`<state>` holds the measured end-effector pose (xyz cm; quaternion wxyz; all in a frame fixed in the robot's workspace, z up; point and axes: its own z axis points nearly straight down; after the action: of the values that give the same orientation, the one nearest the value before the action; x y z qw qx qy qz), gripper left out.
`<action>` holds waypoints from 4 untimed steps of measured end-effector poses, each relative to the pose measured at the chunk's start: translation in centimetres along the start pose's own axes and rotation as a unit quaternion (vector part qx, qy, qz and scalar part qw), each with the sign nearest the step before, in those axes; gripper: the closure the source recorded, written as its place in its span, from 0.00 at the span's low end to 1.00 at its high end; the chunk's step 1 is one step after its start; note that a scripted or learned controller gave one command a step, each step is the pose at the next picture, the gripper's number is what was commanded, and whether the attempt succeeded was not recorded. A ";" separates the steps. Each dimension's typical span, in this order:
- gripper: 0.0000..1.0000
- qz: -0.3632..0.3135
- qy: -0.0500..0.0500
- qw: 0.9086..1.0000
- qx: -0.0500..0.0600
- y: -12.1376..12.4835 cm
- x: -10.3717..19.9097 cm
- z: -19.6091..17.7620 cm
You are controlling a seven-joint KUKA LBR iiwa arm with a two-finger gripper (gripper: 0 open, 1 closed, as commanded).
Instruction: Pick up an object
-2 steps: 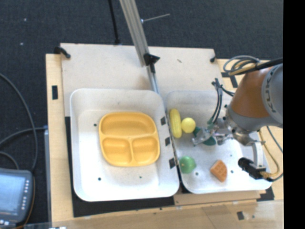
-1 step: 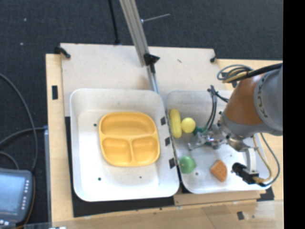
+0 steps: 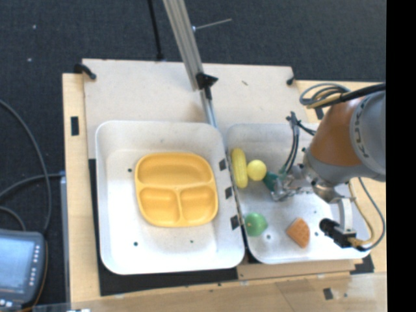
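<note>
My gripper (image 3: 281, 190) is low in the right bin (image 3: 279, 249), near its middle, with the orange-banded arm coming in from the right. A small dark green thing (image 3: 270, 179) lies right against the gripper's left side; whether it is gripped I cannot tell. A yellow ball (image 3: 257, 169) sits just left of it, beside a yellow banana-shaped piece (image 3: 239, 168) along the bin's left wall. A green ball (image 3: 255, 223) rests at the front left, and an orange wedge (image 3: 299, 232) lies at the front middle.
The left bin (image 3: 117, 239) holds a yellow divided plate (image 3: 175, 188). A slanted metal pole (image 3: 188, 51) rises from behind the two bins. The bench's bare board lies behind the bins.
</note>
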<state>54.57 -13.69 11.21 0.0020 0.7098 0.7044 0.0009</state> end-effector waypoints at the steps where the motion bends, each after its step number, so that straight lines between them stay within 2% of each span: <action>1: 1.00 -0.004 0.000 1.000 -0.002 -0.1 -0.2 -6.4; 2: 1.00 -0.005 -0.001 1.000 -0.002 0.7 -1.0 -11.3; 3: 1.00 -0.005 0.000 1.000 -0.001 0.9 -1.2 -14.6; 4: 1.00 -0.008 0.001 1.000 0.001 0.4 4.5 -15.3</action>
<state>54.91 -9.19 26.48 0.0005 0.7044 0.7098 0.0015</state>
